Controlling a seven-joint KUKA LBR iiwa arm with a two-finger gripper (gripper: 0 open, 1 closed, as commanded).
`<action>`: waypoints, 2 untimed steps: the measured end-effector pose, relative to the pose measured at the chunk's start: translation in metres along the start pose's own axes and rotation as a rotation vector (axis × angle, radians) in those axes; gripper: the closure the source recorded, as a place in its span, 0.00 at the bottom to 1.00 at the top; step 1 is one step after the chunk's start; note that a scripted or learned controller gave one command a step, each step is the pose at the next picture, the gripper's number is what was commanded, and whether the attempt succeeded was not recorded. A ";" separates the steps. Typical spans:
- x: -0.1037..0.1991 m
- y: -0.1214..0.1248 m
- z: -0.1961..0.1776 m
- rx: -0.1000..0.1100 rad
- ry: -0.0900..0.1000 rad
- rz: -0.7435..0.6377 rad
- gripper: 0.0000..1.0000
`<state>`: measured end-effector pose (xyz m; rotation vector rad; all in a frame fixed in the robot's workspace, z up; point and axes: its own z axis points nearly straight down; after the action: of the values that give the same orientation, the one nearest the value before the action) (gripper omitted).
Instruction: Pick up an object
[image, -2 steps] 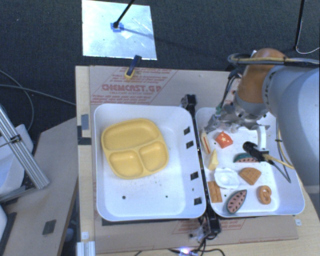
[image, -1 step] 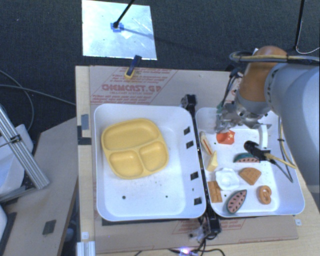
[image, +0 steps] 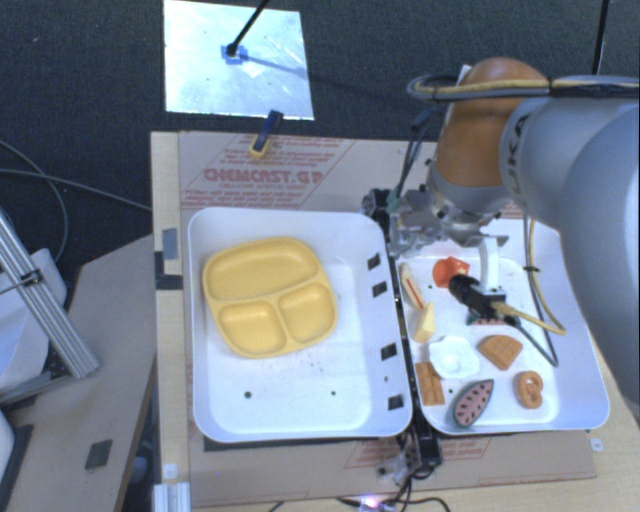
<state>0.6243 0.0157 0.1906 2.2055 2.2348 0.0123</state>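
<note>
Tool low over back-left corner of right bin, close to wall; grip state: cannot tell. Nearest candidates: hot dog and red piece, just in front of tool. Risks: toys crowded, wall close; descent may clip rim, nudge neighbours, grab nothing.
</note>
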 end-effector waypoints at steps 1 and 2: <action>0.064 -0.082 0.007 0.012 -0.001 0.003 1.00; -0.015 -0.051 -0.099 -0.007 -0.008 0.018 1.00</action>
<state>0.5731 -0.0006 0.2894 2.2182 2.2075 0.0122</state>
